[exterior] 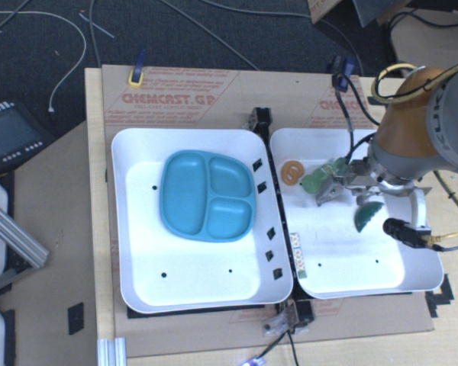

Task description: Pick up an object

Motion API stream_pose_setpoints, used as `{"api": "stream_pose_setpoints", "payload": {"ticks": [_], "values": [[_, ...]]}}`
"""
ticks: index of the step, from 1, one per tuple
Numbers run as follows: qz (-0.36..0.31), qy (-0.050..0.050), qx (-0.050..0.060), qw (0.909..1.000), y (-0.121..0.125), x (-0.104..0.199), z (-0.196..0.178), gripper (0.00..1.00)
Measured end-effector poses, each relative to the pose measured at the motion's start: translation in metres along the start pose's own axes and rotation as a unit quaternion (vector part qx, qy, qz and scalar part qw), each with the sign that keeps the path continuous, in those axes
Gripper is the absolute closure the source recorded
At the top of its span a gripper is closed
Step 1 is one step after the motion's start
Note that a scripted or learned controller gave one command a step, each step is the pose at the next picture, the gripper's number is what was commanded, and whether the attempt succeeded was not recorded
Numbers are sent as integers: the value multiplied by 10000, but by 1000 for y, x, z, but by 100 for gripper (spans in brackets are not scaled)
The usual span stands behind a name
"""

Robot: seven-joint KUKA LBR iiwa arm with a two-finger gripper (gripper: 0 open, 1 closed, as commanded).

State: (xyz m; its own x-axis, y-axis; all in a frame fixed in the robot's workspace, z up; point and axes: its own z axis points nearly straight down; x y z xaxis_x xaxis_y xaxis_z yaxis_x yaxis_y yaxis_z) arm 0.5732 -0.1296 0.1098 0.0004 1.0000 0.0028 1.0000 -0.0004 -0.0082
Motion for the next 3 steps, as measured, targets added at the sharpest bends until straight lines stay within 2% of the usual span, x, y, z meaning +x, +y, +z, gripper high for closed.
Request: {"api": "stream_pose_setpoints", "payload": {"ticks": [1,3], "values": [[1,-6,-45,10000,2,0,-16,100],[-7,-21,-73,10000,10,-5,-106,100]]}}
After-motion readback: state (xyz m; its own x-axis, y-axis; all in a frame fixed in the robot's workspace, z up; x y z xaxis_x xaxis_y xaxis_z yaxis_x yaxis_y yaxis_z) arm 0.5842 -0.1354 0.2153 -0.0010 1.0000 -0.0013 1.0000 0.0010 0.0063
